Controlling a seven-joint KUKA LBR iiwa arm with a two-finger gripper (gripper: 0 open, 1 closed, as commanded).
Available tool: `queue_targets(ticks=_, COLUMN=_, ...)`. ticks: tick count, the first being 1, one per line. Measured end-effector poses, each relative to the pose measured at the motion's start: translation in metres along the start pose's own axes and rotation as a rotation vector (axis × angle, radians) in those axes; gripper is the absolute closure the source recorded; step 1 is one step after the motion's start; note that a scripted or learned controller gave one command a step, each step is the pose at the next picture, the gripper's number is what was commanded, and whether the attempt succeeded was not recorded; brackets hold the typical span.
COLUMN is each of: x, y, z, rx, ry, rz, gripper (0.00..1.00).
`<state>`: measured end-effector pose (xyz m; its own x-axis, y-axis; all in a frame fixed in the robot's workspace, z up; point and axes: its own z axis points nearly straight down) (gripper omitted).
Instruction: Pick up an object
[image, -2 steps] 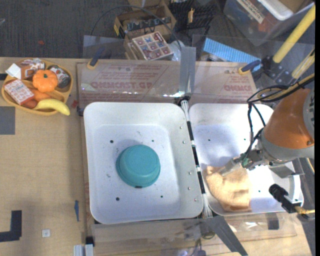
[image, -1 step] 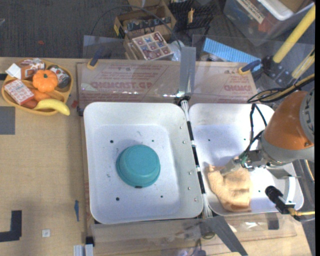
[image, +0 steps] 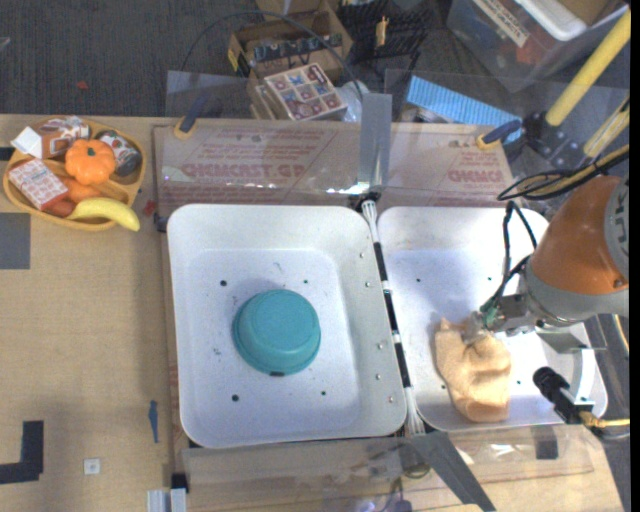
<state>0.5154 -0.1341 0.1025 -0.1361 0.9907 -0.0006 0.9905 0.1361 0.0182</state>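
Observation:
A teal upturned bowl (image: 278, 331) lies near the middle of the left bin (image: 200, 250). In the right bin (image: 430, 260) a tan, lumpy soft object (image: 472, 372) rests near the front wall. My gripper (image: 492, 322) hangs low over that tan object's upper right edge, at or just above its surface. The arm's grey wrist and orange band (image: 590, 245) cover the fingers from above.
A yellow dish (image: 70, 175) with toy fruit and small boxes sits at the far left on the bench. Cardboard flaps stand behind both bins. A black cable loops down beside the arm. A black knob (image: 550, 382) sticks out near the right bin's front right.

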Motion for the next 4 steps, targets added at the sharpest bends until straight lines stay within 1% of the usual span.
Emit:
queue_targets(ticks=1, x=0.0, y=0.0, z=0.0, rx=0.0, ry=0.0, rz=0.0, gripper=0.0)
queue_targets(ticks=2, x=0.03, y=0.006, z=0.01, rx=0.003, ry=-0.006, rz=-0.056, gripper=0.0)
queue_targets(ticks=3, x=0.031, y=0.007, z=0.0, rx=0.0, ry=-0.003, rz=-0.055, gripper=1.0)
queue_targets(ticks=4, x=0.062, y=0.111, z=-0.081, rx=0.016, ry=0.002, rz=-0.373, gripper=1.0)
